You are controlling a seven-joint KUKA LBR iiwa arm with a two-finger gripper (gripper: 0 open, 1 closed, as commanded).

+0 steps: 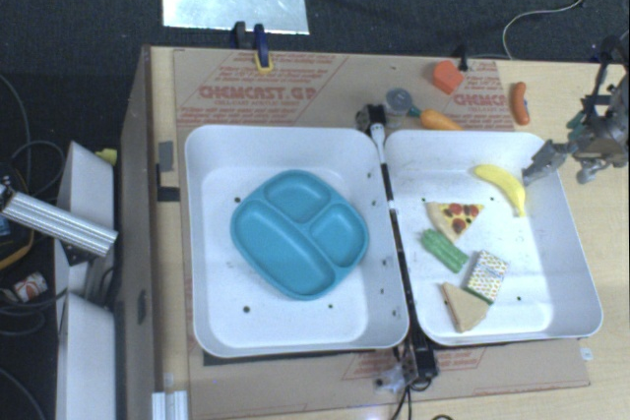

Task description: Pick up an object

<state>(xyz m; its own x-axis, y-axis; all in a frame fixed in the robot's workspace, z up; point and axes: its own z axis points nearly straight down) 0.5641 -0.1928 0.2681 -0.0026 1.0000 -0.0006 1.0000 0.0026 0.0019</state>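
Observation:
The right bin point(566, 305) holds a yellow banana point(502, 184), a pizza slice point(455, 214), a green stick-shaped piece point(445, 250), a small patterned block point(486, 275) and a tan wedge point(463, 307). My gripper point(559, 174) hovers at the bin's upper right edge, just right of the banana. Its fingers stand apart with nothing between them, and the left fingertip point(536, 168) is close to the banana's upper end.
A blue divided plate point(298, 233) lies in the left bin point(221, 310). Behind the bins on the cardboard are an orange block point(447, 77), a sausage point(519, 103), a carrot point(438, 121) and a grey round piece point(399, 100).

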